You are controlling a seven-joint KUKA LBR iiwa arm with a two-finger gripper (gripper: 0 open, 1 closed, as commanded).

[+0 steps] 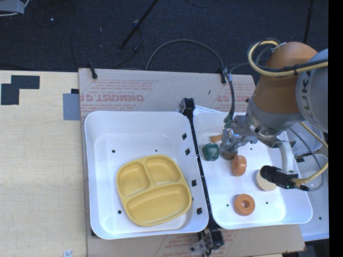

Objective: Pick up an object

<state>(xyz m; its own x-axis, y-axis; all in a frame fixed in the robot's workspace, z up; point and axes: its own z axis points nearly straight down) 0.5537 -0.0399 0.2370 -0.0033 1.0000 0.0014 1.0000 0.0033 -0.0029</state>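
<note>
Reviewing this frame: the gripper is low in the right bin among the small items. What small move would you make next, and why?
Probably a short descent and close on the nearest item. The gripper sits low in the right bin, between the green object and the orange piece, and no item shows between its fingers. The donut lies farther off.

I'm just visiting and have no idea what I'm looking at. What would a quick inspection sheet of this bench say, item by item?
Surface: two shallow white bins, left bin and right bin, on a cardboard sheet.
Job's things: green object, orange cylinder, orange ring, cream piece, all in the right bin.
Clutter: yellow divided tray in the left bin.
Grippers: gripper low in the right bin beside the green object.
Cables: yellow hose looped on the arm; black cable arching behind the bench.
Surroundings: dark floor.
</note>
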